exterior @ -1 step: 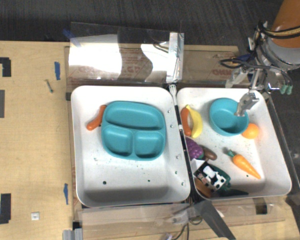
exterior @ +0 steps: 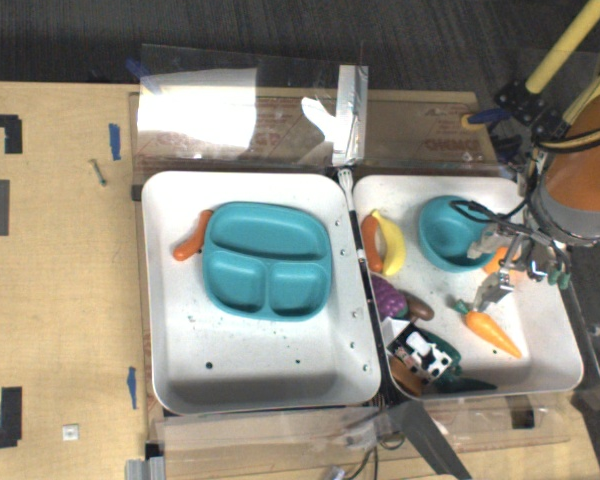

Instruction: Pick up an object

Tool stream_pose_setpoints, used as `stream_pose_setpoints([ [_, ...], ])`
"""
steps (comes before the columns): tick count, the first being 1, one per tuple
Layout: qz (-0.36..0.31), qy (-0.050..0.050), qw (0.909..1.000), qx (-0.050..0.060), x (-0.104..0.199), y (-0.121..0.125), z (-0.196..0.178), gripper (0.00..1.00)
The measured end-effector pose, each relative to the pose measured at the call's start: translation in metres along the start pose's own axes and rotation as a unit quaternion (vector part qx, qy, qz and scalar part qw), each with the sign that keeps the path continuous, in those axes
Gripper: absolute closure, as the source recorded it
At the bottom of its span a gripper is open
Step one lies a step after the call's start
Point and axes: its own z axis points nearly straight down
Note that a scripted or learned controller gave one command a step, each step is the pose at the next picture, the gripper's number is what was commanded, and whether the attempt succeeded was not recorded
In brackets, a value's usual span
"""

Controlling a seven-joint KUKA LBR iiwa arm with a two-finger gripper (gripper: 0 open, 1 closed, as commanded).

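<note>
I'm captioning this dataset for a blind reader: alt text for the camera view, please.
A grey robot arm's gripper hovers over the right white bin, just above a toy carrot, with a teal bowl and a banana nearby. The left white bin holds a teal divided plate.

arm [exterior: 580, 183] at right edge: broad orange band, bright and rounded, above grey cylindrical wrist section with darker lower rim. black cables loop off wrist, one thin black cable curving leftward. gripper [exterior: 502, 280] small, built of pale grey and silvery metal parts, with small orange accents on body and greenish bit on right side. thin light-coloured fingers [exterior: 490, 293], shape blurred at this size. yellow rod with black clamp fitting above arm.
</note>
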Motion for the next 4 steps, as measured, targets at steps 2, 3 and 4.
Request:
stream_pose_setpoints([
  [2,0.024,-0.018,0.9996,-0.001,0.036,-0.019,0.041,1.00],
  [3,-0.093,-0.006,0.9957,0.001,-0.004,-0.017,-0.099,1.00],
  [4,-0.074,-0.003,0.9972,-0.001,-0.023,0.041,-0.079,1.00],
])
